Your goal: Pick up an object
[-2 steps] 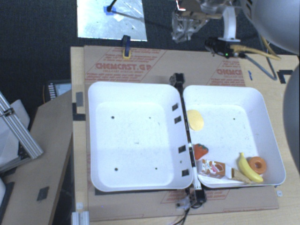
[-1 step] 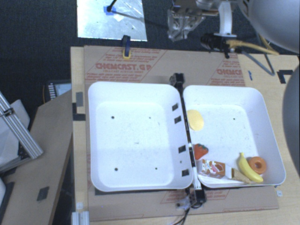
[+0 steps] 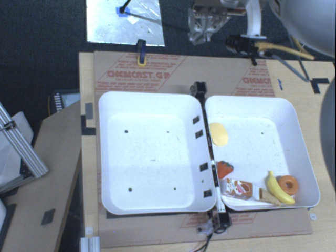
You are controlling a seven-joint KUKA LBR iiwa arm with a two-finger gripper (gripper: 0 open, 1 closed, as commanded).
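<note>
The right bin (image 3: pixel 286 114) holds several small objects. A flat yellow disc (image 3: pixel 219 134) lies near its left wall. A red strawberry-like piece (image 3: pixel 224 169) sits against the same wall lower down. A small red and white packet (image 3: pixel 239 188) rests at the bin's front edge. A yellow banana (image 3: pixel 278 187) lies next to an orange ring (image 3: pixel 288 184) in the front right corner. My gripper (image 3: pixel 202 26) hangs high above the bench, beyond the bins' far edge, with nothing visible between its fingers.
The left bin (image 3: pixel 113 109) stands beside the right one, joined by a black clip strip (image 3: pixel 206 156). A shiny metal plate (image 3: pixel 125 13) lies at the back left. A yellow clamp (image 3: pixel 142 52) sits on the cardboard edge. Cables (image 3: pixel 278 49) trail from the wrist.
</note>
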